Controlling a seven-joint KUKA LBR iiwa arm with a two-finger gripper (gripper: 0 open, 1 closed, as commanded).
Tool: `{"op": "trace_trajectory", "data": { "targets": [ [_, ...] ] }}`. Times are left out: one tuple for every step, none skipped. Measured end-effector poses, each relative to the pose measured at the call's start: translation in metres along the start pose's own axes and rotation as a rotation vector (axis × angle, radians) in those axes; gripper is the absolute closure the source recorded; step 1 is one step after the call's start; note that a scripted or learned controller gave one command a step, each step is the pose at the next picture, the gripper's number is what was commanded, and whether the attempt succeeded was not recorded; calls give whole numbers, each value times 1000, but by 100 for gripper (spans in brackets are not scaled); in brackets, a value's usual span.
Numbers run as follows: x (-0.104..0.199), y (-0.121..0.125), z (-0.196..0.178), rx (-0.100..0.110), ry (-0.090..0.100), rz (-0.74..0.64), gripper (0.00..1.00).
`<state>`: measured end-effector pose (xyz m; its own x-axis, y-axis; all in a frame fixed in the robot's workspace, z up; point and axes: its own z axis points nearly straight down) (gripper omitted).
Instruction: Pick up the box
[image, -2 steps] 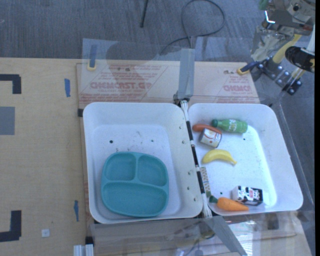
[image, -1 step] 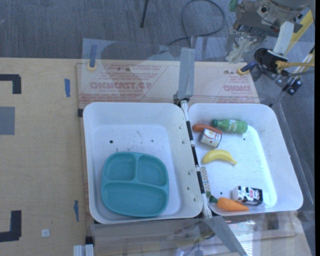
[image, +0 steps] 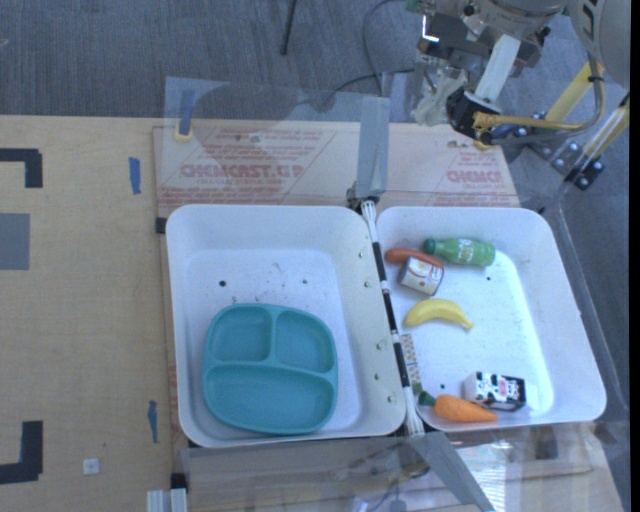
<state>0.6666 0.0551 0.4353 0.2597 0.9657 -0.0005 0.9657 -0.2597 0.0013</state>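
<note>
My claw is parked up beyond the far edge of the desk, above the back rim of the right-hand shallow white bin. From this angle I honestly can't tell how far it's open, and I don't see anything in it.

The box, a small white carton with black print, lies well apart from the claw, down in the near corner of that same bin. Touching its near side is an orange carrot.

Closer to the claw, along the bin's far side, there's a green plastic bottle on its side, a second orange carrot and a small tan-and-white can just beside it. A yellow banana sits between those and the box.

The left white bin, off to the claw's side, has a teal divided plastic plate.
</note>
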Motion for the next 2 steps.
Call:
{"op": "trace_trajectory", "data": {
  "targets": [
    [83, -23, 0, -1, 1, -52, 100],
    [142, -39, 0, -1, 1, 84, 100]
  ]
}}
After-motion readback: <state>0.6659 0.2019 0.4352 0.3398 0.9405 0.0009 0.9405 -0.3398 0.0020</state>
